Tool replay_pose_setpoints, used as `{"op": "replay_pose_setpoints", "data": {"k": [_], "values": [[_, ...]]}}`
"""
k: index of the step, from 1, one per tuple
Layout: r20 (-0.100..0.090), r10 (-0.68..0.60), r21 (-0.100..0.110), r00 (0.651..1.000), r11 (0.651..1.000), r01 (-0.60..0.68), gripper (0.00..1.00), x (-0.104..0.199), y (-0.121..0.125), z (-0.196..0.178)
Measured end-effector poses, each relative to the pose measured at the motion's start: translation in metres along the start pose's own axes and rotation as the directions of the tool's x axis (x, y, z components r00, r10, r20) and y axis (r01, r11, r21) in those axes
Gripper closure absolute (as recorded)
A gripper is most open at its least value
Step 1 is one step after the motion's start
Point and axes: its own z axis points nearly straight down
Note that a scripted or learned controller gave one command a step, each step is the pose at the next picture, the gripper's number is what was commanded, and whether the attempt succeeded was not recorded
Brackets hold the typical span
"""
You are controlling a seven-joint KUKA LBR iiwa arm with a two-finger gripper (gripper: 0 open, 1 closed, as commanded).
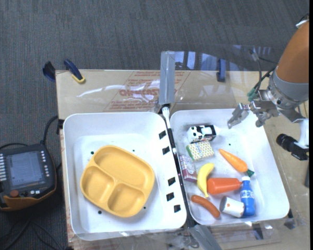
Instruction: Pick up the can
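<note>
Approach stage: the pincer (246, 113) hangs released and empty above the right bin's (274, 155) far edge; next it must descend to the can (232, 207) lying near-side.

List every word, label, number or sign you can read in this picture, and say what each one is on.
Nothing can be read.
Red print on the bench sheet: too blurred.
Label on the can: too small.
Label on the blue bottle: too small.
Pattern on the small box: no letters made out.
Screen and keys of the control pad: too small.
</note>
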Motion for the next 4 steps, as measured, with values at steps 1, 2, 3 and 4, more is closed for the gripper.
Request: {"op": "replay_pose_setpoints", "data": {"k": [1, 2, 3, 4], "values": [[0.001, -0.169, -0.002, 0.986, 0.986, 0.169, 0.0, 0.035, 0.028, 0.131], [0.003, -0.098, -0.019, 0.995, 0.995, 0.098, 0.0, 0.063, -0.027, 0.145], [-0.007, 0.142, 0.023, 0.99, 0.99, -0.142, 0.0, 0.055, 0.027, 0.149], [-0.01, 0.136, 0.021, 0.991, 0.991, -0.135, 1.0, 0.058, 0.029, 0.138]]}}
